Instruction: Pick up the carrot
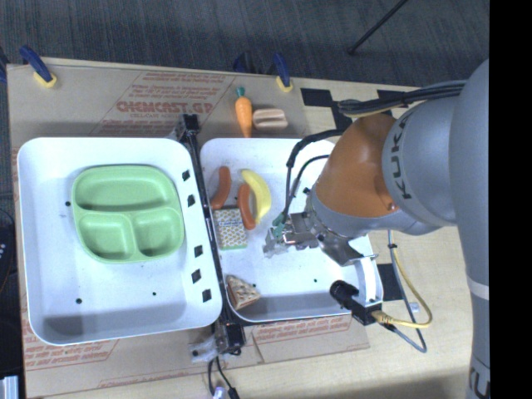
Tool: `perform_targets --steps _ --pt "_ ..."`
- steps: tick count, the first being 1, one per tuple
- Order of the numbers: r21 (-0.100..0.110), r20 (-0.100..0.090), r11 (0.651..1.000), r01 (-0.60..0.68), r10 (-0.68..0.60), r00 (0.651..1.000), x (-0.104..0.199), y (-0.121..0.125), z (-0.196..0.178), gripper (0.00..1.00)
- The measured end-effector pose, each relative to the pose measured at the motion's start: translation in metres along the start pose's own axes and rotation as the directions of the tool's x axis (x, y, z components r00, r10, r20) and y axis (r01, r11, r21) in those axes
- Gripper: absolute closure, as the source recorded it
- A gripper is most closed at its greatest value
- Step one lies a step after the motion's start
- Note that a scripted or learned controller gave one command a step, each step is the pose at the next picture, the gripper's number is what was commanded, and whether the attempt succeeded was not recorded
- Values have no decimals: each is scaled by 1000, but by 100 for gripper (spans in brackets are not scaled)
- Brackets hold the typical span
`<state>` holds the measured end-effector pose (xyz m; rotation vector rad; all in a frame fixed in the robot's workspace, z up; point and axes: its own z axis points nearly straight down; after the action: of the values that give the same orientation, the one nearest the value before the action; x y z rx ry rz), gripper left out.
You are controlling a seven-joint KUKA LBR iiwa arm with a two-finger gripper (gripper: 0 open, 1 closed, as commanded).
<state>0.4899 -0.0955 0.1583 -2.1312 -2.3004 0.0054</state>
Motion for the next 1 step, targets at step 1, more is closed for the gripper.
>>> perform_targets --steps 1 --pt "-7 6 986 165 -165 986 -76 32 -168 100"
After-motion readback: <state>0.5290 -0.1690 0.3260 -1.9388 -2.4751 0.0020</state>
